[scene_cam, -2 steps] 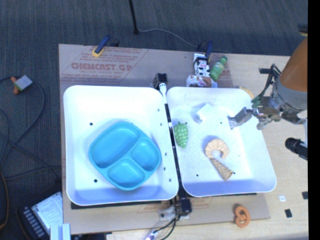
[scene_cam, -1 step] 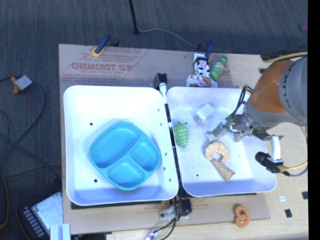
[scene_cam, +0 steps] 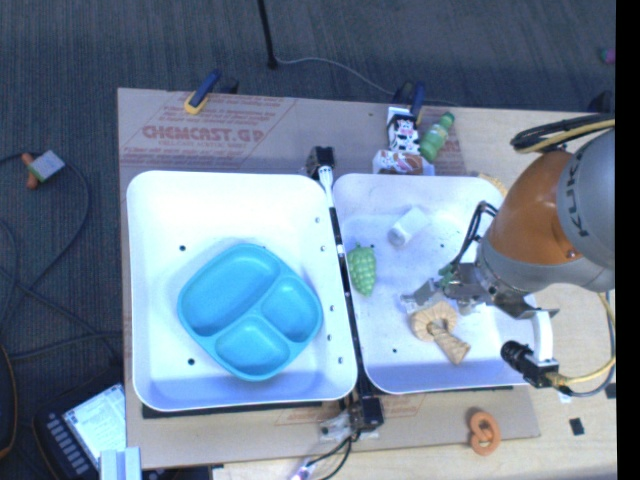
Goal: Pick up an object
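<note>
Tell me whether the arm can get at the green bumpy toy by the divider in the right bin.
Probably yes. The green bumpy toy lies alone on the right bin floor with nothing on top of it, though it sits close against the dividing wall, which could crowd the end effector.

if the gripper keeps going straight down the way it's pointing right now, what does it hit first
Most likely the tan cracker-like object in the right bin. The gripper hangs just above its upper edge, pointing down and slightly left. Depth is hard to judge from this slanted view, so it may land on bare bin floor beside it.
</note>
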Available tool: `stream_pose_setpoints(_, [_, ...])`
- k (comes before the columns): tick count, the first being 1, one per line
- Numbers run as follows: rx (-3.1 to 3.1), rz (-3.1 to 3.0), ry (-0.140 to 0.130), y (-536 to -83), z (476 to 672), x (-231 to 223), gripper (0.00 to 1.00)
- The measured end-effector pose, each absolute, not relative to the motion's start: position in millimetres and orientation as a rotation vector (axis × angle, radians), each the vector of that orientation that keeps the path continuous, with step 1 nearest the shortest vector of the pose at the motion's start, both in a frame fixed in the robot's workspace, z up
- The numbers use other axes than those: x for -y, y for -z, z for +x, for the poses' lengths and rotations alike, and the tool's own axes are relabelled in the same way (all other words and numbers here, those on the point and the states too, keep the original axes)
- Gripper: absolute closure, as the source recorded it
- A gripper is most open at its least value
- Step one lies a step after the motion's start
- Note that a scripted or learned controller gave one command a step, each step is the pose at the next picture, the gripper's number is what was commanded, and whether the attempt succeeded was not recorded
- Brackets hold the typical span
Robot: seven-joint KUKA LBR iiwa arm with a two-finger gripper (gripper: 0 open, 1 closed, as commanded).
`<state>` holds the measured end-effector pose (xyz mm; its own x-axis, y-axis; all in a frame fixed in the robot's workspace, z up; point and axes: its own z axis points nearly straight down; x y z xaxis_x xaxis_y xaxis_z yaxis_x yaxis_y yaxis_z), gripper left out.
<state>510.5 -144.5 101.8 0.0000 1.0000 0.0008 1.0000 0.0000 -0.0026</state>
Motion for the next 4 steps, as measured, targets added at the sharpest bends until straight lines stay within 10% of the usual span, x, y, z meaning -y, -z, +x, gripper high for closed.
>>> stream_pose_setpoints(1, [2.227,-2.225,0.004,-87.8,580.6,140.0,0.00])
stream_pose_setpoints(2, [2.219,-2.222,-0.003,-96.1,483.3,136.2,0.00])
stream_pose_setpoints(3, [2.218,-2.220,-0.002,-105.6,483.6,135.6,1.00])
stream_pose_setpoints(4, [2.222,-2.225,-0.003,-163.3,498.3,225.2,1.00])
